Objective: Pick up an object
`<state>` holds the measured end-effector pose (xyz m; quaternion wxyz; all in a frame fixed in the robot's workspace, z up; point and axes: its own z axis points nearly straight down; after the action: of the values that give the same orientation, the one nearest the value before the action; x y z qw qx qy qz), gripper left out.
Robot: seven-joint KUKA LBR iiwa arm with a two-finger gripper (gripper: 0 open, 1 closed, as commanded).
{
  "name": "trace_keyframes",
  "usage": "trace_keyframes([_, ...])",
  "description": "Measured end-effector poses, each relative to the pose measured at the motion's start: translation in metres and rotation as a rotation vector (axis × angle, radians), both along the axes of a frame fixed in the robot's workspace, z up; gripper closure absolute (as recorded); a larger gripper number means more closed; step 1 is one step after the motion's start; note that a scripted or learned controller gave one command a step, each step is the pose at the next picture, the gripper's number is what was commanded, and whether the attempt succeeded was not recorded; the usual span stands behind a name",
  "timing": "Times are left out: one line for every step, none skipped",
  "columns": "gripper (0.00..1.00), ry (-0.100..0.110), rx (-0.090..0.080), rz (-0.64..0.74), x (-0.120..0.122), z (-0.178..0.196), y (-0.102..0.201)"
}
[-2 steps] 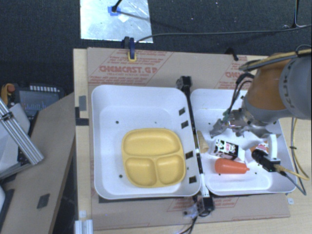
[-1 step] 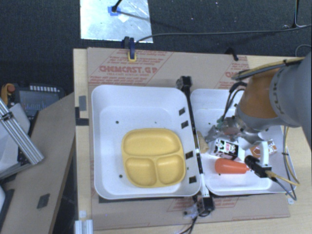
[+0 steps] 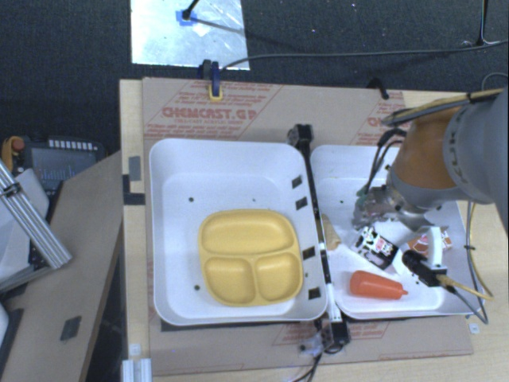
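I see the gripper [image 3: 371,213] low in the right bin [image 3: 338,173] above a black-and-white packet [image 3: 377,247]; nothing lifted yet, grip state unreadable.

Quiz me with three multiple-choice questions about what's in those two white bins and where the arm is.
1. Where does the yellow tray lie?
A. left bin
B. right bin
C. on the bench outside the bins

2. How many compartments does the yellow tray have?
A. one
B. three
C. six

3. How does the orange carrot-shaped toy lie?
A. standing upright
B. on its side
C. between the fingers

Answers:
1 A: the yellow tray sits in the left bin.
2 B: one long section above two smaller ones.
3 B: the orange carrot-shaped toy lies flat near the front of the right bin, apart from the gripper.
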<state>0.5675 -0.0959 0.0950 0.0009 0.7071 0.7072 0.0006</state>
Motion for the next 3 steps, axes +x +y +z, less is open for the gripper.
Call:
trace_keyframes([1.0, -0.002, 0.0, 0.003, 0.0, 0.043, 0.0])
trace_keyframes([1.0, -0.004, 0.0, 0.004, 0.002, 0.087, 0.003])
trace_keyframes([1.0, -0.002, 0.0, 0.004, 0.003, 0.111, 0.003])
